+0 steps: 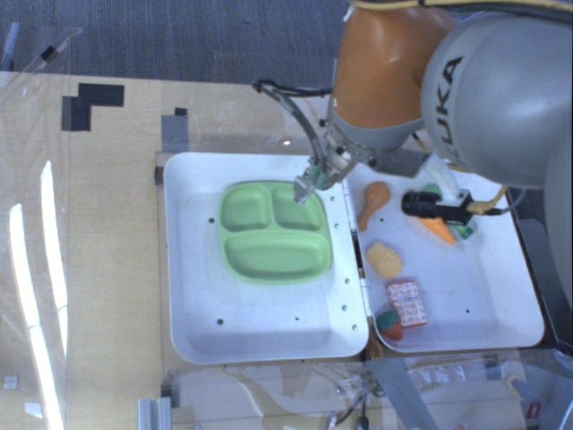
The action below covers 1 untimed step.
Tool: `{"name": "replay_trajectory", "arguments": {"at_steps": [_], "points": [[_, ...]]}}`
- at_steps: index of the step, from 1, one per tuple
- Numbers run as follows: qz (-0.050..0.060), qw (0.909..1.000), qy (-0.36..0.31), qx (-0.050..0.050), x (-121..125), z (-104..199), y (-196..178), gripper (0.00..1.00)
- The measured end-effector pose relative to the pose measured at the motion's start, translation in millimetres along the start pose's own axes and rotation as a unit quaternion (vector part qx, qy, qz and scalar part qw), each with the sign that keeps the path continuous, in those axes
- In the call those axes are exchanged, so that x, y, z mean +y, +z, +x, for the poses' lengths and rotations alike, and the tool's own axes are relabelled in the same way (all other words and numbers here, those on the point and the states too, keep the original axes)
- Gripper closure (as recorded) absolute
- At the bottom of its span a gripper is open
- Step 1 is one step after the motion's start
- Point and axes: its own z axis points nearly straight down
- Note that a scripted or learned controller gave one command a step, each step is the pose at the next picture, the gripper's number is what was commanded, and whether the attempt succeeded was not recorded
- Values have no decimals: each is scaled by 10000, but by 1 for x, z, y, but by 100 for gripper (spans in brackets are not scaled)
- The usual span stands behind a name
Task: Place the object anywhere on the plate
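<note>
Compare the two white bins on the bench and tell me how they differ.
The left bin holds one green plate with three compartments; the right bin holds several small food items, among them a drumstick and a carrot. The gripper hangs over the left bin, not the right. Both are shallow, white and alike in size.

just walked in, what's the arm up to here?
The gripper hangs over the upper right corner of the green divided plate in the left bin. Whether it holds anything is unclear. The plate's compartments look bare. The chicken drumstick, carrot, corn piece and red box lie in the right bin.
</note>
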Motion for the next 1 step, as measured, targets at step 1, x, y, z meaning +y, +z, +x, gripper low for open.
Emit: {"name": "replay_trajectory", "arguments": {"at_steps": [1], "points": [[15,9966,818,10,-6,-13,45,100]]}}
